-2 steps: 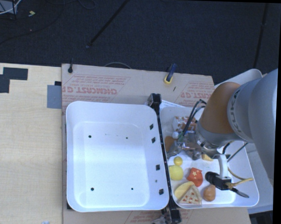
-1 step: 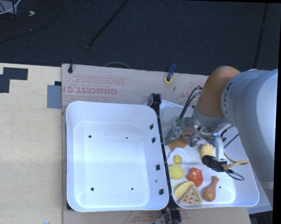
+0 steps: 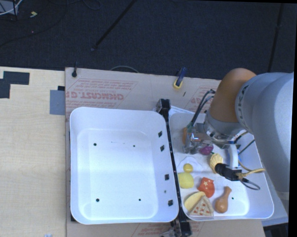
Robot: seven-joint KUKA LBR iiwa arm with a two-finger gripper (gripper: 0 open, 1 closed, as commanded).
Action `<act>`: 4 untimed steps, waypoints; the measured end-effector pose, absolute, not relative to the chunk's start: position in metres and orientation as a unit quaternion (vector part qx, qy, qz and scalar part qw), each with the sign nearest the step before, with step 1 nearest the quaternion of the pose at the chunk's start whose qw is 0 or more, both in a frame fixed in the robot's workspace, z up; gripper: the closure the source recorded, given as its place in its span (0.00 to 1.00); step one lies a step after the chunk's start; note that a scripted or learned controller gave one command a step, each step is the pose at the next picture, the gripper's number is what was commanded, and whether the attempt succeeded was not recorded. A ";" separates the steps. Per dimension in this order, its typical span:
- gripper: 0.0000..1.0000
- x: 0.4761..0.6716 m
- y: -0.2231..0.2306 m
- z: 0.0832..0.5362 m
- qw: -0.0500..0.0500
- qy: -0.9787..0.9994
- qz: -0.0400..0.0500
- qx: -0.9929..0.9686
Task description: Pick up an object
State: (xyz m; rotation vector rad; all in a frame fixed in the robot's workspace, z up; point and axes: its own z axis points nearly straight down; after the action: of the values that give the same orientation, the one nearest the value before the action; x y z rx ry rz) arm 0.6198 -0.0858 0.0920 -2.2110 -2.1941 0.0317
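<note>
My gripper (image 3: 190,143) is down in the right bin (image 3: 262,206), near its upper left part, under the grey arm with the orange band. A purple object (image 3: 206,149) lies just right of the gripper. Toy foods lie in the bin's lower half: a corn cob (image 3: 216,161), a small yellow ball (image 3: 187,168), a yellow lemon-like piece (image 3: 186,180), a red piece (image 3: 207,186), a brown drumstick (image 3: 223,200) and a pizza slice (image 3: 199,206). I see nothing clearly between the fingers.
The left bin (image 3: 79,137) sits beside the right one, parted by a black divider with clips (image 3: 167,155). Cables (image 3: 244,176) hang from the wrist over the right bin. Cardboard (image 3: 110,92) underlies both bins.
</note>
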 end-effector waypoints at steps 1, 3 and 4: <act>1.00 0.575 -0.101 0.089 -0.001 -0.706 -0.001 -0.708; 1.00 0.644 0.052 0.185 0.002 -0.709 0.000 -0.705; 1.00 0.645 0.124 0.257 0.001 -0.709 -0.002 -0.705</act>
State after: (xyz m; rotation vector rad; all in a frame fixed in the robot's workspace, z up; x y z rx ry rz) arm 0.6446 0.1241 0.2566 -2.2132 -2.2276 -0.0068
